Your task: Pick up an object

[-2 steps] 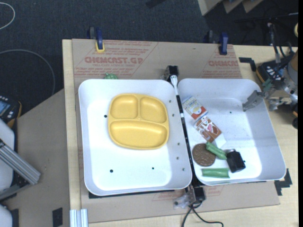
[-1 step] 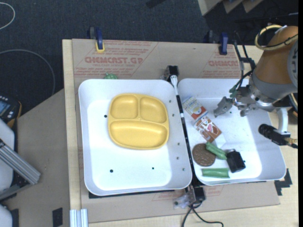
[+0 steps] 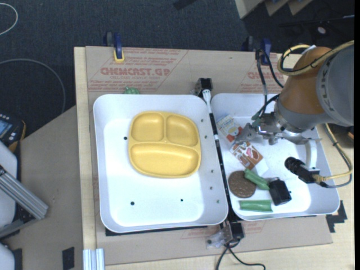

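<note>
Several small items crowd the right bin [image 3: 320, 204]: snack packets [image 3: 241, 145], a brown disc [image 3: 242, 184], green pieces [image 3: 256, 205]. Your gripper [image 3: 260, 127] hovers beside the packets; whether it is clenched you cannot tell. Descend squarely over one packet, clear of the bin wall.

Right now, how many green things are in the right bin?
2: one green piece beside the brown disc, another green piece near the bin's front edge. The arm may hide others.

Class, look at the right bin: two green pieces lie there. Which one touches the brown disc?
The upper green piece, lying at a slant, meets the brown disc at its upper right edge. The lower green piece lies flat near the bin's front, apart from it.
</note>
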